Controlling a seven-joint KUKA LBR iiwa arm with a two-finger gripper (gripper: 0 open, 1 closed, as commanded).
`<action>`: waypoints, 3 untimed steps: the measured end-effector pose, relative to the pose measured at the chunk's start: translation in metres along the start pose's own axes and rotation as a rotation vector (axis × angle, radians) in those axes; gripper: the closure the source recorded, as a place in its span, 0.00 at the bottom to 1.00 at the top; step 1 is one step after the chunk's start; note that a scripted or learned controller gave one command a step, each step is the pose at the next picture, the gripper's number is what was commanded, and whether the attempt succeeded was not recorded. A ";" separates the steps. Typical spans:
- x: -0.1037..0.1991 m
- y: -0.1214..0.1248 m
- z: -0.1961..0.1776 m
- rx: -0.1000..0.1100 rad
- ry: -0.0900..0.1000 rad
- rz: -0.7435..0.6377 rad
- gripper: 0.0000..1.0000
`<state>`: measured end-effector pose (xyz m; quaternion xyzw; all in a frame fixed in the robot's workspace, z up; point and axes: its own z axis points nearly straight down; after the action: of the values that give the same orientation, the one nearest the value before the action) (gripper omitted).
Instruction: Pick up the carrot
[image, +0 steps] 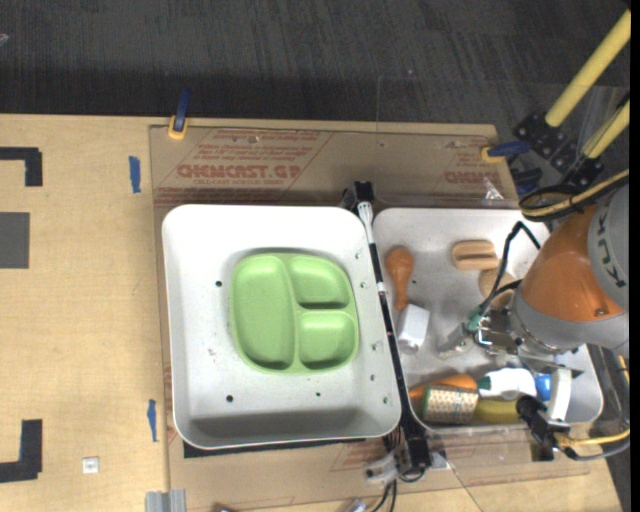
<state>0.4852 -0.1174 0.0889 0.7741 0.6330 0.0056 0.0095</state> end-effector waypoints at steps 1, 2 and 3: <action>-0.019 0.003 0.000 0.007 0.003 0.008 0.00; -0.012 -0.001 0.000 0.014 -0.001 -0.228 0.00; 0.010 -0.005 0.000 0.012 0.001 -0.444 0.00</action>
<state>0.4821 -0.1065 0.0890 0.6157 0.7880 0.0001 0.0057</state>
